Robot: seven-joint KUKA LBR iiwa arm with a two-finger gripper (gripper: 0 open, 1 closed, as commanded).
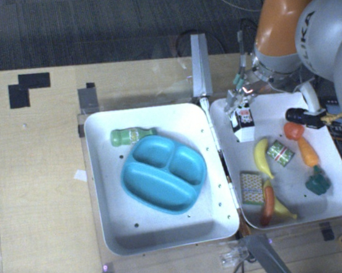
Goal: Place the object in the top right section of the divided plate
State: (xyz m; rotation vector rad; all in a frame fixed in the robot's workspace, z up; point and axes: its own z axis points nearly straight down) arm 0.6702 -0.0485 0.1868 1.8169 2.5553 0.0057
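Divided plate [163,174] is sitting mid left bin [103,191] while the gripper [239,100], finger state indiscernible, is hovering at the right bin's [341,194] far-left corner; judging it should be descending squarely over one item before closing.

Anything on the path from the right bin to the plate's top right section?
Only the two bins' adjoining rims lie between. The blue divided plate has nothing in its sections; the green bottle lies beside it, at its upper left, off the path.

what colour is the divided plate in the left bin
Blue: the divided plate, seen clearest in the camera view.
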